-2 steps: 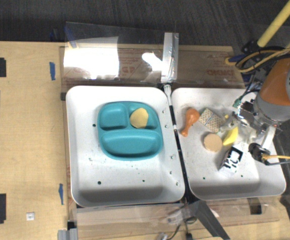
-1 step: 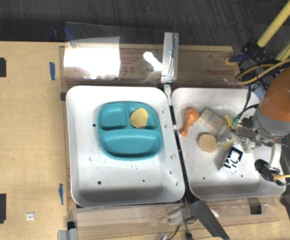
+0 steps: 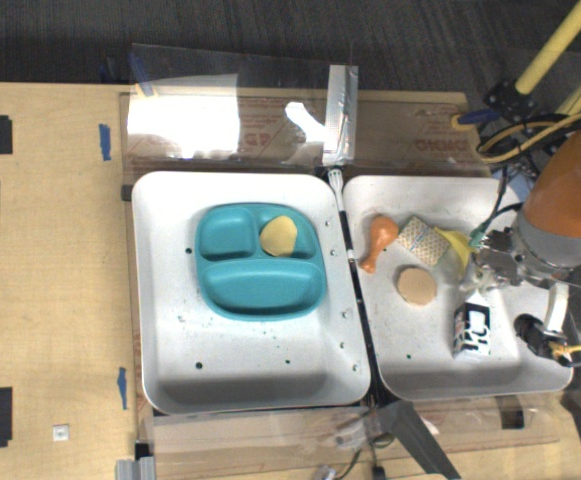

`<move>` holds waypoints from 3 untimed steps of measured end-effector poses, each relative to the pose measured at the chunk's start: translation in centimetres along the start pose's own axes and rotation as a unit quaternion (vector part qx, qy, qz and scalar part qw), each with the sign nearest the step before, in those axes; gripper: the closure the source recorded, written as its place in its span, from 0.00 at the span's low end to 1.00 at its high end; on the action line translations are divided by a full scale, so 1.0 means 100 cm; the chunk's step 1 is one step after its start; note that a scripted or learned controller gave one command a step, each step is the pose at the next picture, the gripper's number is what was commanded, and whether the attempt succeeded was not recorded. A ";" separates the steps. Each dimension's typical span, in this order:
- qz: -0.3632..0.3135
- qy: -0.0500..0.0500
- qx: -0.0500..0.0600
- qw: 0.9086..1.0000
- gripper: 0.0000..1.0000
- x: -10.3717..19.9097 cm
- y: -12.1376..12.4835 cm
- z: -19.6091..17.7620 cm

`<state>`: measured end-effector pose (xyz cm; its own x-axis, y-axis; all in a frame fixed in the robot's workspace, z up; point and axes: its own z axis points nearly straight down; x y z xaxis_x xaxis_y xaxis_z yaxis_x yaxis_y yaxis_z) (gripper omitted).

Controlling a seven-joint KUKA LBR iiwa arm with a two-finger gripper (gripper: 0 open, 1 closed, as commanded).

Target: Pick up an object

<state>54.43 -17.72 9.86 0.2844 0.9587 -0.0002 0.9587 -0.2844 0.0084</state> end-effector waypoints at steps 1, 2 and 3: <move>-0.132 0.001 0.002 0.991 1.00 0.027 -0.014 -0.126; -0.266 -0.001 0.001 0.964 1.00 -0.027 -0.029 -0.193; -0.571 0.000 0.000 0.821 1.00 -0.005 -0.034 -0.215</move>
<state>50.83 -17.15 31.31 -0.7998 0.6003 -0.0081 0.6003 0.7998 0.0033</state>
